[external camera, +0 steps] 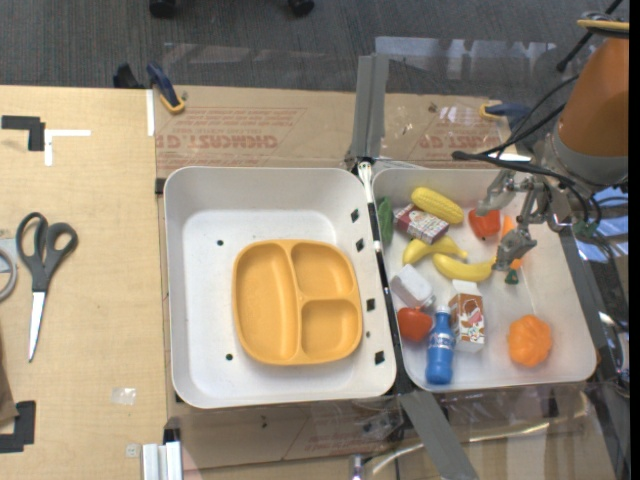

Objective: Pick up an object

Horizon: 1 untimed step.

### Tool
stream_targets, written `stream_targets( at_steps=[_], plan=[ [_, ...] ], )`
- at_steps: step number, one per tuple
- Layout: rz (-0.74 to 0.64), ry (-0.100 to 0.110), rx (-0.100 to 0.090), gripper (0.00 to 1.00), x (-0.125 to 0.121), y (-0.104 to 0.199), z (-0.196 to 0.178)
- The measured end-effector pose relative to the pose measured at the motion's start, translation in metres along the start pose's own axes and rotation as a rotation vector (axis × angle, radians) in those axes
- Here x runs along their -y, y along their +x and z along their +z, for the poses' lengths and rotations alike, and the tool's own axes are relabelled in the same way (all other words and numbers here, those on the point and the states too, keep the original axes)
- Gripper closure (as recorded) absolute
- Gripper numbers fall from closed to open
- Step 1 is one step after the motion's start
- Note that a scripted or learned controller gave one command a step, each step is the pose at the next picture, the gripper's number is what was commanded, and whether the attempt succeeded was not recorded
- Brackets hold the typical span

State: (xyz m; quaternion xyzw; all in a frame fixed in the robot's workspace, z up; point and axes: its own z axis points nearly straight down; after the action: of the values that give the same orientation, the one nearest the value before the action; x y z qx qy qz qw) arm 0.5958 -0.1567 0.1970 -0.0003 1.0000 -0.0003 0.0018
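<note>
Nearest the lens, along the front wall of the right bin [590, 373], stand a blue bottle [439, 348] with a white cap, a small juice carton [468, 318] and an orange ball-like fruit [529, 340]; a red tomato [414, 323] touches the bottle's left side. Behind these lie a white-and-grey block [411, 286], a banana [462, 265], a second small yellow piece [417, 251] just beside it, a dark red packet [425, 226], an ear of corn [437, 205] and, along the left wall, a green pod [386, 220]. A red fruit [485, 223] sits near the back right, close to an orange carrot-like piece [512, 250] with a green tip.

End effector [525, 230]: above the right bin's rear right part, fingers pointing down and set narrowly apart, nothing between them; the red fruit lies just to its left. Grey arm with orange band [600, 98] enters from the right.

Left bin [190, 298]: holds a yellow three-compartment tray [297, 300]. Scissors [42, 268] rest on the wooden counter [90, 368] at far left.
</note>
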Motion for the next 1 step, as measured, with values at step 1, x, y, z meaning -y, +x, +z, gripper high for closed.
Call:
stream_targets(
  at_steps=[1],
  plan=[
    [0.016,-0.001,0.001,0.0,-0.0402,0.0147,0.0901]
  ],
)
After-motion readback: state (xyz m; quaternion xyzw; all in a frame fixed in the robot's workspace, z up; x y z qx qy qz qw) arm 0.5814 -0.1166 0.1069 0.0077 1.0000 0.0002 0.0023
